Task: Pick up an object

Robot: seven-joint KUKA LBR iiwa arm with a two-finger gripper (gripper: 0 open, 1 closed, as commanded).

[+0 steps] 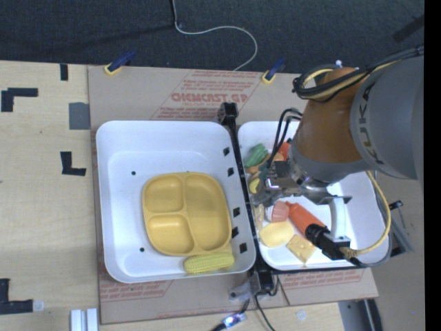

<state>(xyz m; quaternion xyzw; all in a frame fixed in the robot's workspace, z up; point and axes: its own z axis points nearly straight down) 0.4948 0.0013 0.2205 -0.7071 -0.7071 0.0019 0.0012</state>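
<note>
1 grey robot arm [386, 116] with an orange band [331, 123] reaches in from the right, its wrist bent down over the right bin [372, 212], gripper [270, 185] near that bin's left wall.

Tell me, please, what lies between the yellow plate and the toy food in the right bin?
In the camera view, the bins' touching white walls with black clips lie between the plate and the toy food.

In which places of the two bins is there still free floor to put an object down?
The left bin has bare floor behind the yellow plate and along its left wall. The corn cob fills its near edge. The right bin is crowded with toy food beneath the arm; bare floor shows at its right side.
</note>
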